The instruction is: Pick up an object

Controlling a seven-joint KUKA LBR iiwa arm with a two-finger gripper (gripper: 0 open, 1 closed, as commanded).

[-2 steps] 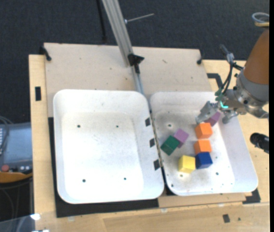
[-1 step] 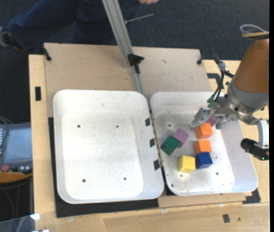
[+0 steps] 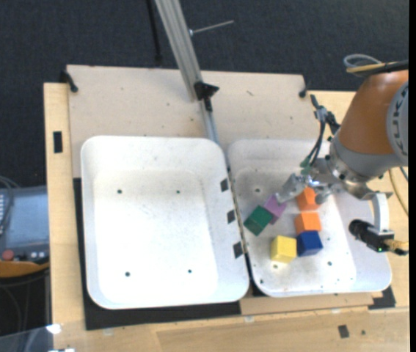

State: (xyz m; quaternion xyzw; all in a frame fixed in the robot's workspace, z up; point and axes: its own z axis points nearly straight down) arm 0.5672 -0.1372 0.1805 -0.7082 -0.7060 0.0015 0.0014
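The right bin (image 3: 266,160) holds several small blocks: a purple one (image 3: 275,205), a green one (image 3: 258,219), a yellow one (image 3: 283,248), a blue one (image 3: 309,242) and two orange ones (image 3: 309,221), (image 3: 308,197). My gripper (image 3: 301,187) hangs low over the bin's middle, just above the upper orange block and right of the purple block. The upper orange block sits right under the fingertips, partly covered by them. Whether it is gripped is not visible.
The left bin (image 3: 156,218) lies beside the right one. A slanted metal pole (image 3: 182,39) rises from the bench behind the bins. A black cable fitting (image 3: 369,235) hangs over the right bin's right side. A pendant (image 3: 9,222) lies at the far left.
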